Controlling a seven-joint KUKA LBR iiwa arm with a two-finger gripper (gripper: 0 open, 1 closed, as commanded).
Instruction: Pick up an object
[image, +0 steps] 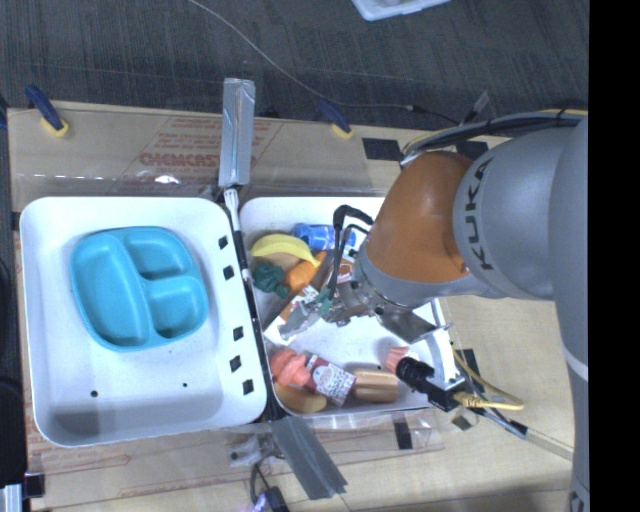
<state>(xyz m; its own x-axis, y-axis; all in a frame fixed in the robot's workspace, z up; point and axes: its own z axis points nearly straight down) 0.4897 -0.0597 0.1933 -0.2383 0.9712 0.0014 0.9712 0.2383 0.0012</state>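
**Caller:** Start at the left. What's there?

**Arm:** The left bin (50, 300), smooth white plastic with rounded corners. In it lies a turquoise divided tray (138, 283), glossy, with three moulded compartments, sitting toward the bin's far half.

**Caller:** And the middle?

**Arm:** A strip of grey tape (237, 130) runs up the far end of the seam between the bins. Then the right bin (268, 212), the same white shell, crowded with small things. Near its far-left corner there's a curved yellow banana (280, 246), with a green and orange piece (285, 274) just beside it and something blue and shiny (316, 237) behind. At the near end I see a soft pink lump (290, 367), a small bottle with a printed label (333, 380), and a tan cylinder like a bread roll (375, 384).

**Caller:** Where's your gripper?

**Arm:** My gripper (322, 303) hangs low over the middle of the right bin, metal and cluttered, above the pile. My orange band (425, 225) bulges right behind it. Whether I'm spread or clenched, I can't tell; nothing is visibly held.
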